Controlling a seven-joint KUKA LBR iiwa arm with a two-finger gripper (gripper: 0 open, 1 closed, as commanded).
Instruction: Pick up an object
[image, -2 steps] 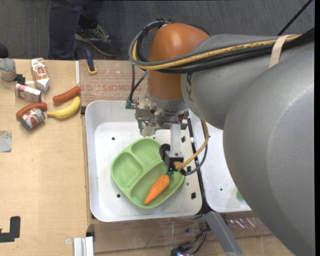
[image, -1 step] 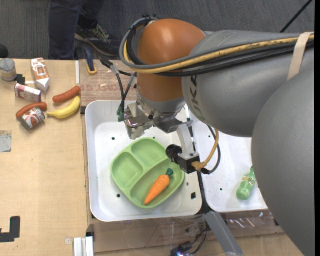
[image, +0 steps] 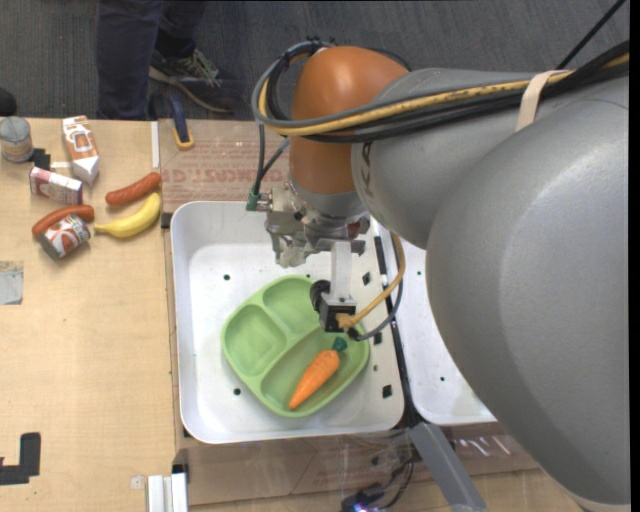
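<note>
One carrot (image: 315, 377) lies on the plate (image: 255, 342), apart from the jaws.

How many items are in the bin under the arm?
2: a green divided plate in the middle of the bin, and a carrot lying in one of its compartments. The arm may hide others.

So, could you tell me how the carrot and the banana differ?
The carrot is orange and straight; the banana is yellow and curved. The carrot lies in the green plate inside the white bin; the banana lies on the bench outside it. Both are elongated foods.
</note>
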